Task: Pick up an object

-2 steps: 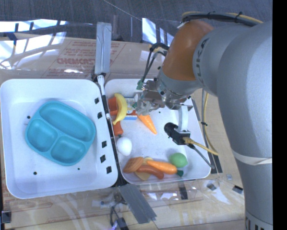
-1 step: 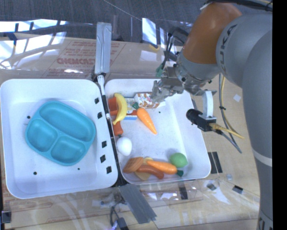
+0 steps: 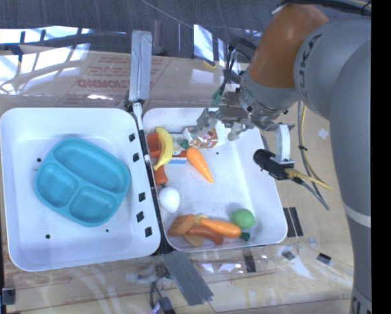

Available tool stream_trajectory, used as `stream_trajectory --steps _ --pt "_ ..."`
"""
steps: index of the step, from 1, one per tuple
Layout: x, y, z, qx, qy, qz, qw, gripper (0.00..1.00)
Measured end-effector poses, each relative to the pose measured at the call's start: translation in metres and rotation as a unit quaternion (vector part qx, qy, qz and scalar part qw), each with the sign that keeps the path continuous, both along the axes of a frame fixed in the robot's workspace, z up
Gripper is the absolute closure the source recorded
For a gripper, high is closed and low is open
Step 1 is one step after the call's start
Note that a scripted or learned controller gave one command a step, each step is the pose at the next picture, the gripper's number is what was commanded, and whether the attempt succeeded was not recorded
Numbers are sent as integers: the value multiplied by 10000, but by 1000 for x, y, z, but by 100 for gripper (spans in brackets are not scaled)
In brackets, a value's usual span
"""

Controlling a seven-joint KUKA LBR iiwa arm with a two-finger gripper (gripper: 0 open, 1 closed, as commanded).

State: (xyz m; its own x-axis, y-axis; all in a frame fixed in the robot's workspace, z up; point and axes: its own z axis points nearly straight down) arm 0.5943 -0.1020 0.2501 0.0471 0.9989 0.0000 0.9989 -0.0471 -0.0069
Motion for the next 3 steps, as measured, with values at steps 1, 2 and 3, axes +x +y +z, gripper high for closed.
stream_trajectory --steps 1,2,3 --pt "4 -10 -161 -1 -3 -178 9998 0" --pt "1 -11 -155 -3 47 -164 9999 100" --pt "6 88 -58 3 -28 -418 9991 100"
